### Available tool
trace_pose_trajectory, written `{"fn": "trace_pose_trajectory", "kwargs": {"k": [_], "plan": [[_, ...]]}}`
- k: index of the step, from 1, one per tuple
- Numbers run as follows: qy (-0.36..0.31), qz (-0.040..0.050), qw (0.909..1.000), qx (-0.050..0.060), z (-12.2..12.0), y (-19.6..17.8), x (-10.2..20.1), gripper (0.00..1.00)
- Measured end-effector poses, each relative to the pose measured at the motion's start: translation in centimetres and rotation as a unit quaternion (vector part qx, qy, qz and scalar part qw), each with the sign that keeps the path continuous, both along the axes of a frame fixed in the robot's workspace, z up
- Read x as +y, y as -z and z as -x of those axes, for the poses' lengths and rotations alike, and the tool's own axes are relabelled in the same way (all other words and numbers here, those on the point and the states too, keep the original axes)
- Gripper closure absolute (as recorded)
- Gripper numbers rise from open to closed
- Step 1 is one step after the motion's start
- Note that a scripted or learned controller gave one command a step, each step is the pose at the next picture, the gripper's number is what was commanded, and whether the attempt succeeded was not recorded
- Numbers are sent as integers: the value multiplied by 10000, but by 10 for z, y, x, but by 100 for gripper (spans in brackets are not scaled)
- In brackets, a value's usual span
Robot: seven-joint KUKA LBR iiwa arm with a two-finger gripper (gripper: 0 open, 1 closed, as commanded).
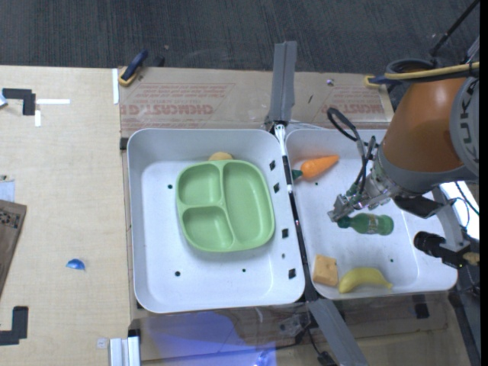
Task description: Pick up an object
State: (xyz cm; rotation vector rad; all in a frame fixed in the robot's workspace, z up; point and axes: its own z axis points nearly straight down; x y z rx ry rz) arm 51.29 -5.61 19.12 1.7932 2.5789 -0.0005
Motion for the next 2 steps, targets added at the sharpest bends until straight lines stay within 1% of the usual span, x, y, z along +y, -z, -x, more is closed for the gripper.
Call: {"fn": "trace_pose_trajectory", "kwargs": {"k": [1, 2], "plan": [[1330, 5, 9911, 8, -10, -12, 16, 100], [1331, 5, 9911, 9, -10, -12, 16, 0]]}}
